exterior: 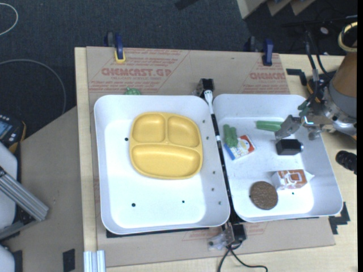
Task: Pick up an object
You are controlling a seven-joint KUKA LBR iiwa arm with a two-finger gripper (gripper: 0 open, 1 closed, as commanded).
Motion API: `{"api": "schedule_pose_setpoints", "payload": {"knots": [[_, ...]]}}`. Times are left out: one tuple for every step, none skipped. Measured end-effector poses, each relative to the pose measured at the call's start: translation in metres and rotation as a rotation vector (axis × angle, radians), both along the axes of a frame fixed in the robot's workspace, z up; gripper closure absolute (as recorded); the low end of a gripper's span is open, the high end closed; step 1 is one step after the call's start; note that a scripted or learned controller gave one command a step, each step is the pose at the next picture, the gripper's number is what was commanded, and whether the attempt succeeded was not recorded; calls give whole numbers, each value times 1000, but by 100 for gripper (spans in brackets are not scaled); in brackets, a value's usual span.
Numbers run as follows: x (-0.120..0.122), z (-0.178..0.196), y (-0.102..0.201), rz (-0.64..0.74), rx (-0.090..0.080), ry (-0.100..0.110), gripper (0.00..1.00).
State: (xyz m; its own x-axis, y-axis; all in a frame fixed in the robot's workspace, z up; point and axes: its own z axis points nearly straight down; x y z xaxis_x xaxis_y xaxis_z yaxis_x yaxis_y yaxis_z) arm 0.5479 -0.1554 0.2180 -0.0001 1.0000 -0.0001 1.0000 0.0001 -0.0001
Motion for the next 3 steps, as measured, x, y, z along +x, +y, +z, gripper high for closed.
{"api": "schedule_pose_setpoints", "payload": {"knots": [[1, 11, 0, 1, -1, -3, 100], [-58, 160, 48, 5, -1, -10, 100], [-70, 55, 121, 7, 4, 12, 100]]}}
